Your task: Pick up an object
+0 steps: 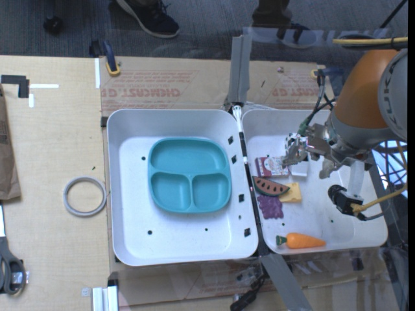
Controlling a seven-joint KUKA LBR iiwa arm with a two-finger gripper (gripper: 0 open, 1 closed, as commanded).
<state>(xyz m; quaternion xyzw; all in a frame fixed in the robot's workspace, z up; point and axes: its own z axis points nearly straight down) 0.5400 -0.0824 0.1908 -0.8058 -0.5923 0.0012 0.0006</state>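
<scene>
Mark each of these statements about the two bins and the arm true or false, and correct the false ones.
1. The teal divided plate lies in the left bin. True.
2. The toy carrot lies on the plate. False: it lies near the right bin's front edge.
3. The gripper is above the right bin. True.
4. The watermelon slice sits in the left bin. False: it is in the right bin, beside the cheese wedge.
5. A tape ring lies on the bench left of the bins. True.
</scene>
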